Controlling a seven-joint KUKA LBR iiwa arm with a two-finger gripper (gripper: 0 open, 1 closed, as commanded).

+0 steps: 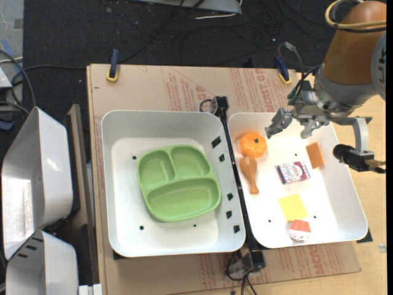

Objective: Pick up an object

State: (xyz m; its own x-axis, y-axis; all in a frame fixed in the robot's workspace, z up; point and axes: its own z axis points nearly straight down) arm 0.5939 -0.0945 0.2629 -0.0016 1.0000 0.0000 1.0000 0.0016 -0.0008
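1. The left shallow white plastic bin (116, 183) holds a smooth light-green plastic tray (178, 182) with three compartments, two small ones toward the far side and one long one nearer the camera; the tray lies flat and slightly turned, with bare bin floor all round it.
2. The right shallow white plastic bin (353, 208) serves as the landmark here. Near its far-left corner sits a round, ribbed orange toy pumpkin (252, 145).
3. Touching or just below the pumpkin, along the bin's left wall, lies a tan toy drumstick (249, 172), thick at the top and narrowing toward the camera.
4. Around the bin's middle rests a small boxy carton with a purple and white label (293, 173), tilted.
5. Just beyond the carton, toward the far-right side, lies a flat orange-brown rectangular block (315, 155).
6. Nearer the camera lies a flat yellow square piece (293, 206); below it, close to the near wall, sits a small red and white object (299, 228), too small to identify.
7. The two-finger metal gripper (298, 122) hangs over the bin's far edge, fingers spread apart with nothing between them, as far as the slant shows.
8. The bin's right half and near-right corner offer open floor.
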